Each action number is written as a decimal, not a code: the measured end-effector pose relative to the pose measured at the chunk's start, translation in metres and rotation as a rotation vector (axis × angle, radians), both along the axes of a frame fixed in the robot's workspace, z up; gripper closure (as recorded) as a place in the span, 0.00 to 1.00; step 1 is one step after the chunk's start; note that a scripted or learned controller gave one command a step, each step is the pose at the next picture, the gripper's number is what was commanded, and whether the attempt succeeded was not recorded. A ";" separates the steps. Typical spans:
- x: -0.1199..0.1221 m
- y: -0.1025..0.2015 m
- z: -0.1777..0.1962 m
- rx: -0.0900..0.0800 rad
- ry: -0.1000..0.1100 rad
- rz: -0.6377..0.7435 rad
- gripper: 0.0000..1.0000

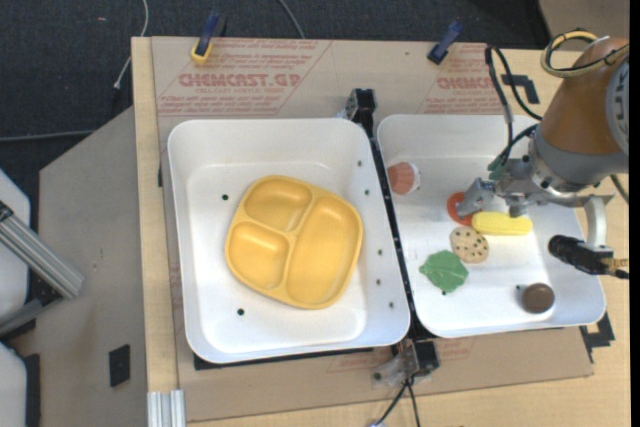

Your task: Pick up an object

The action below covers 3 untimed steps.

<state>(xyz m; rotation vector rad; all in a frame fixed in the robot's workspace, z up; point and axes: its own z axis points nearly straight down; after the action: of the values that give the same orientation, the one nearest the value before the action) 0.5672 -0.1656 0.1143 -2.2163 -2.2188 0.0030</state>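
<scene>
Dark carpet lies all around the counter, which has a brown cardboard sheet on top. Two blue clips hold the sheet at its far edge. Two white bins sit on it side by side.

In the left bin lies a yellow plate with three parts. It sits near the middle of that bin.

In the right bin there are many small toys. A pink round thing sits close to the left wall. A red thing lies near the middle, partly hidden by the arm's tip. A yellow banana lies just beside it, on the right. A spotted cookie touches the banana's lower left end. A green leaf lies just below the cookie. A brown ball sits apart, near the front right corner.

The grey and orange arm reaches in from the right. Its jaws hang low over the red thing and the banana's upper edge. I cannot tell how far open they are, or if they have hold of anything.
</scene>
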 end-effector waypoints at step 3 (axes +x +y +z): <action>0.015 0.002 0.094 -0.004 -0.010 0.000 1.00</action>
<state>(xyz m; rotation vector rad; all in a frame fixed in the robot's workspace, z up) 0.5819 -0.1640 0.2079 -2.2232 -2.2259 -0.0041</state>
